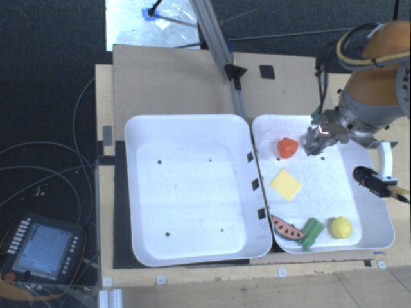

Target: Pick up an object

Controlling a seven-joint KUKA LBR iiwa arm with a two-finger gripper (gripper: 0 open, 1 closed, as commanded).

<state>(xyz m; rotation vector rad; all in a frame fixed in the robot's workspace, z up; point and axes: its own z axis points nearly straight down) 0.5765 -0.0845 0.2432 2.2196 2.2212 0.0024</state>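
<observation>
Gripper (313,141): over right white plastic bin (379,201), fingers' opening cannot be told.
Small red rounded object (288,147): bin's 11 o'clock, just beside gripper's 9 o'clock side.
Flat yellow square (286,185): bin centre-left.

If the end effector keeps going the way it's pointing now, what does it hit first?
Probably the red object: the end effector points left and down at it in the right bin, close beside it. Height above the bin floor is unclear, so it could pass over.

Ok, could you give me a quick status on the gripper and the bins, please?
Gripper over right bin, beside red object. Nothing seen gripped. Yellow square, watermelon slice, green piece, lemon lie apart.
</observation>
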